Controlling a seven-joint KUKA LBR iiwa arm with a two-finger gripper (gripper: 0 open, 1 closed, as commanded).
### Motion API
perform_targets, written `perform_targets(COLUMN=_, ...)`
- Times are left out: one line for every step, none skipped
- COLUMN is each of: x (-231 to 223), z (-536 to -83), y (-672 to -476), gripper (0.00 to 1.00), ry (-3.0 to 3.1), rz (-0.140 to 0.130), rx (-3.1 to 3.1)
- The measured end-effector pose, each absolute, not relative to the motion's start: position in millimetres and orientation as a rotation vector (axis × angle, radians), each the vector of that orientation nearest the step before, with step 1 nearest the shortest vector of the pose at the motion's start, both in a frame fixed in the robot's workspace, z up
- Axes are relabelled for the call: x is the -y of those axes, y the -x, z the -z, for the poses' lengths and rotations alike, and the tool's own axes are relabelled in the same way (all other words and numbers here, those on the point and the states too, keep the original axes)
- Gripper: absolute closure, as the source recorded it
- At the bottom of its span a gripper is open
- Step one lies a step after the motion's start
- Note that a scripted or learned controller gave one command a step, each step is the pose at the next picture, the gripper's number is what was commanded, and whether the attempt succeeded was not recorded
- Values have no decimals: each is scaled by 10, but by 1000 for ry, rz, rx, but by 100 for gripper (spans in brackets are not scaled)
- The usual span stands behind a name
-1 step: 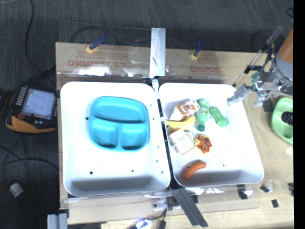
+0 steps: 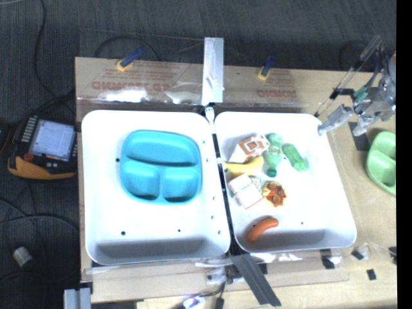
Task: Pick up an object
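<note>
While the arm sits at the far right edge of the bench, its gripper (image 2: 344,118) hangs over the upper right rim of the right bin (image 2: 335,192), clear of everything inside. Metal parts stick out leftward from the wrist; how wide they stand apart cannot be told at this size, and nothing shows between them.

Right bin contents, clustered in its middle and left half:
- orange-and-white carton (image 2: 252,146), near the top of the cluster
- green bottle (image 2: 272,154) just right of the carton, lying roughly upright in the view
- darker green item (image 2: 295,157) beside the bottle, tilted
- yellow banana (image 2: 243,167) under the carton, reaching to the bin's left wall
- white packet (image 2: 244,190) below the banana
- small red-and-yellow item (image 2: 275,193) touching the packet's right side
- orange sausage-shaped piece (image 2: 262,228) alone near the front wall, apart from the rest

Left bin (image 2: 103,237): holds a blue divided tray (image 2: 161,166), one wide compartment at the back, two smaller at the front.

Off the bins: light green object (image 2: 385,161) on the bench at right, below the gripper. A handheld device (image 2: 44,147) with a screen lies on the dark floor to the left.
</note>
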State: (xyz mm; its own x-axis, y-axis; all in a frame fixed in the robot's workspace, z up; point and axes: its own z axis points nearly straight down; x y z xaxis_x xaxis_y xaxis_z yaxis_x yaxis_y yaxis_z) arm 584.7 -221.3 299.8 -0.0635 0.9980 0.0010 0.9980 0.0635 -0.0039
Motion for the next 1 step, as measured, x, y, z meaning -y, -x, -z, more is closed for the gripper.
perform_targets(x=1691, z=-1631, y=-5947, gripper=0, ry=2033, rz=-2, rx=2390)
